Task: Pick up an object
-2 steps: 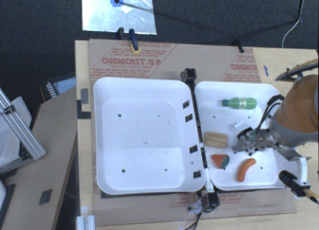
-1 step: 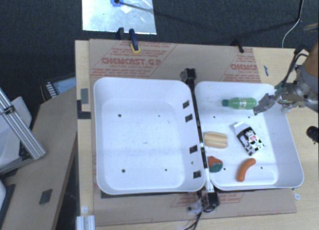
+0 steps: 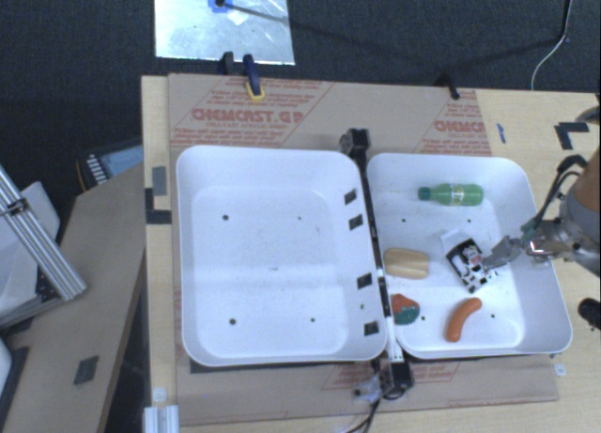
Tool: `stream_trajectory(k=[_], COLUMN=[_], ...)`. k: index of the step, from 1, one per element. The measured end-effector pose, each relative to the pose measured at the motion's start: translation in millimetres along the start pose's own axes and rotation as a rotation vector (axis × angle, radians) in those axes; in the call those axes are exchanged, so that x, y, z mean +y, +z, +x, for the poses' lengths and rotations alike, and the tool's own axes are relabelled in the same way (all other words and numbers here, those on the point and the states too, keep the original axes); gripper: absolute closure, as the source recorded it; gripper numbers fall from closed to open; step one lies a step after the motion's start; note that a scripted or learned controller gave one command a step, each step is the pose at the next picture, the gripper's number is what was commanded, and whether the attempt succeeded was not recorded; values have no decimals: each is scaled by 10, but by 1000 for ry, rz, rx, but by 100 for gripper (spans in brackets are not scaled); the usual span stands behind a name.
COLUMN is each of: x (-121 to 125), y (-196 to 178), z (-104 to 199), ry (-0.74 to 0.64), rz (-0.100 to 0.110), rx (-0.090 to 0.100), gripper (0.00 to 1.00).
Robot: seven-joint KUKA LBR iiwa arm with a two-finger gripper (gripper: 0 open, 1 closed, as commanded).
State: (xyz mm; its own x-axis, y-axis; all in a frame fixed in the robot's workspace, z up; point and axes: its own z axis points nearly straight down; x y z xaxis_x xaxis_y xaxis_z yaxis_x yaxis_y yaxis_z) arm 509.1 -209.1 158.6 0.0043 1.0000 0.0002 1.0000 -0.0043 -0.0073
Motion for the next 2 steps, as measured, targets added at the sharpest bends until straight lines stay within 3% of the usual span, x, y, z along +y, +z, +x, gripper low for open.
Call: stream_trajectory(k=[1, 2], x=[-238, -13], y=[783, -719], z=[28, 18], ry=[-4, -10], rz=[-4, -25], rx=[2, -7], gripper=[0, 0])
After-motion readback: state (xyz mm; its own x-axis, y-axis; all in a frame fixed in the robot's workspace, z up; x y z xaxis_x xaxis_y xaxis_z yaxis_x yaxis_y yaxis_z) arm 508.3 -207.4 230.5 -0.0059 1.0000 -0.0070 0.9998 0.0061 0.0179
